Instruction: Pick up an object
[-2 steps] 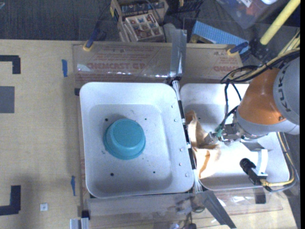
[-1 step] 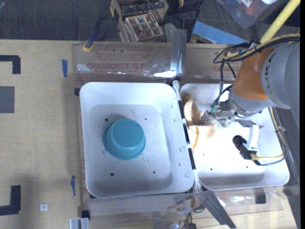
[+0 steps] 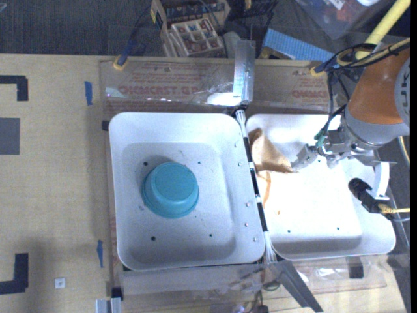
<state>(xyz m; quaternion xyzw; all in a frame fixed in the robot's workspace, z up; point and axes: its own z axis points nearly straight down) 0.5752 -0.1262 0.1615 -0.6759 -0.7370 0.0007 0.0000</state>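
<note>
Brown rag (image 3: 268,156) sits at 9 o'clock in the right bin (image 3: 326,237), bunched against the divider wall. Hand (image 3: 305,156) at its 3 o'clock edge; grip state: cannot tell. Risk: soft cloth slips free, or hand clips the wall.

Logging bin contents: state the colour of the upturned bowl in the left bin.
Teal bowl, camera view.

- The gripper (image 3: 305,156) hangs over the right bin (image 3: 326,237), in its upper left part
- A crumpled sheet (image 3: 266,155) lies just left of the jaws, against the wall shared with the left bin (image 3: 130,135)
- A bowl (image 3: 171,188) sits upside down in the left bin, well left of the jaws and nearer the camera
</note>
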